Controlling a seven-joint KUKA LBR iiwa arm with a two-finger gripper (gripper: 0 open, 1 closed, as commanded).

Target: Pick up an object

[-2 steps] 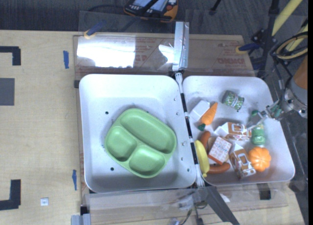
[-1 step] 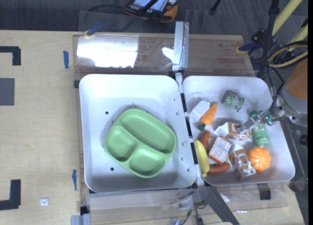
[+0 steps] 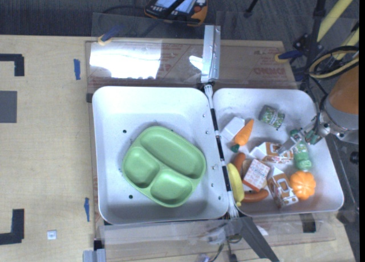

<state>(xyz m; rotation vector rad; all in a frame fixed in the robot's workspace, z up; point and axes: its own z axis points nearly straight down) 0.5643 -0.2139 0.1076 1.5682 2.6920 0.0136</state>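
Two shallow white bins sit side by side on the worktop (image 3: 45,141), and the split between them looks deliberate: the left bin (image 3: 108,107) carries one green divided plate (image 3: 164,166) with three compartments, all bare, while the right bin (image 3: 331,198) holds every loose item, heaped toward its near half. That reads as a source bin and a receiving bin, so any object to be picked lies on the right.

Counted as far as the clutter allows, the right bin holds one carrot (image 3: 244,132), tilted with its tip toward the near left; one banana (image 3: 235,182) lying along the bin's left wall; one small orange pumpkin (image 3: 303,183) at the near right; one green can (image 3: 272,117) lying alone toward the far side; and one green leafy piece (image 3: 302,158) just above the pumpkin. At least three small printed cartons (image 3: 256,174) are jumbled in the middle, touching each other, with a white block (image 3: 232,126) beside the carrot. A reddish sausage-like piece (image 3: 254,196) pokes out under the cartons.

The arm enters at the right edge, its orange band (image 3: 348,97) above the bin's right rim. The claw (image 3: 308,135) is small and dark over the bin's right side, near the leafy piece; whether it is spread or pinching I cannot tell, and nothing is visibly held.
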